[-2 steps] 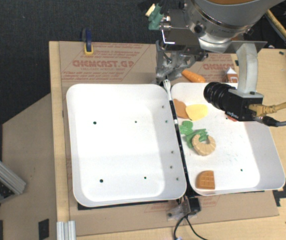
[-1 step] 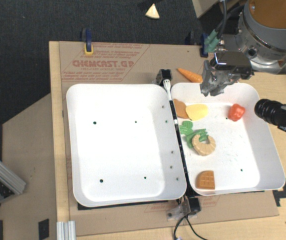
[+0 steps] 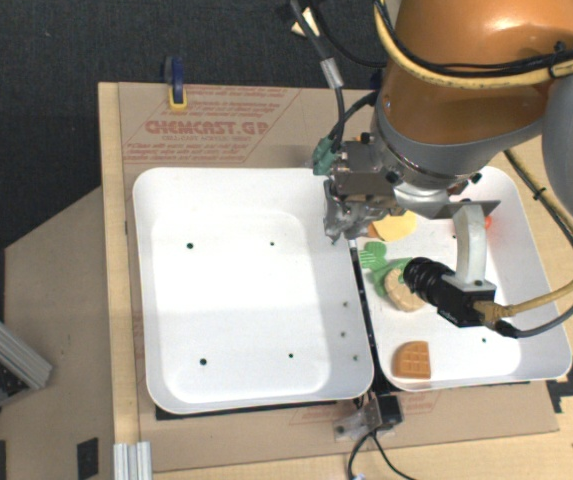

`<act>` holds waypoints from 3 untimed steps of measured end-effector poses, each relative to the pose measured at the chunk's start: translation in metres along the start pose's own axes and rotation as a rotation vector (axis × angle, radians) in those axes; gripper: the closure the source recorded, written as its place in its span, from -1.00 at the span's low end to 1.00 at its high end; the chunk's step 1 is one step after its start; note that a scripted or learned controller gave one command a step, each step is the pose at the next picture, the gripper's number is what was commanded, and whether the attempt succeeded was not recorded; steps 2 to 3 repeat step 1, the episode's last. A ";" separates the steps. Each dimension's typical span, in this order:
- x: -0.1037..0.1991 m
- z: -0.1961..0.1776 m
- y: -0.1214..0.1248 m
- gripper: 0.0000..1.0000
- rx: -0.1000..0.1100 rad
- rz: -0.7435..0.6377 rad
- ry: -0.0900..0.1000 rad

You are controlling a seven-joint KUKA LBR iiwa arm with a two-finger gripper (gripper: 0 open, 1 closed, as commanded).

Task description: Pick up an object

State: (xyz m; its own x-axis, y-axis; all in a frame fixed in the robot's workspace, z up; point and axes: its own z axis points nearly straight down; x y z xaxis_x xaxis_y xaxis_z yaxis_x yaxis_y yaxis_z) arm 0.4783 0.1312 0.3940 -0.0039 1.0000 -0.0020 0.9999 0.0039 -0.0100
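Bins, two of them, white and shallow, sit side by side on a brown board [image 3: 206, 123] with red letters on it; a blue clip [image 3: 175, 73] stands at the far edge of that board. We see the left bin [image 3: 156, 268] with four small dark dots on its floor; we see the right bin [image 3: 536, 353] with the small things lying in it.

We see the big arm [image 3: 466, 128], grey with an orange top, reaching in from the right; it hangs over the far part of the right bin and hides some of it. The gripper [image 3: 344, 223] points down at the far end of the line where the two bins meet; it is low, near the rims. We cannot tell if it is spread apart or pressed together, for it is dark and small from up here; we cannot tell if it has hold of any thing.

The things to pick up are all in the right bin. A yellow piece [image 3: 396, 229] lies just beside the gripper, on its right; a green thing [image 3: 374, 258] lies just below that, close to the wall next to the left bin. A round pale thing [image 3: 401, 290] lies near the green thing, and we cannot tell if the two touch; part of it is hidden. A brown square [image 3: 413, 360] with little dents like a waffle lies by itself near the front rim, well apart from the gripper.
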 end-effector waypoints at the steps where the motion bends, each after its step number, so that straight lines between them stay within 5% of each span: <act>1: -0.050 0.069 0.000 1.00 0.000 0.010 -0.001; 3: -0.050 0.069 0.000 1.00 0.000 0.010 -0.001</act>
